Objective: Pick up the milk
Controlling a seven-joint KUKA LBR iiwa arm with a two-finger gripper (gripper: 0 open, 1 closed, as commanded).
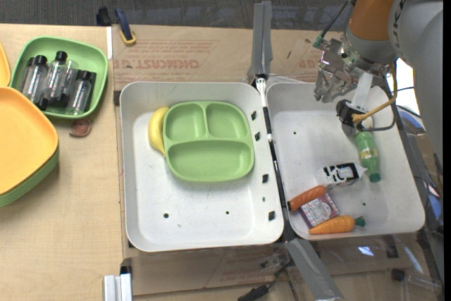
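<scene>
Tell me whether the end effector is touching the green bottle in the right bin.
Apart. The camera view shows the end effector above the right bin's upper edge, with bare white bin floor between it and the green bottle lying lower right.

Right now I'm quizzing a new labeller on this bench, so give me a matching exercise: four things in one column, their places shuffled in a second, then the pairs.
Things:
1. divided green plate
2. green bottle
3. carrot with green top
4. capped vials

Places:
A. right bin, by its front wall
B. green tray left of both bins
C. left bin
D. right bin, toward its right wall

Pairs: 1-C, 2-D, 3-A, 4-B
</scene>
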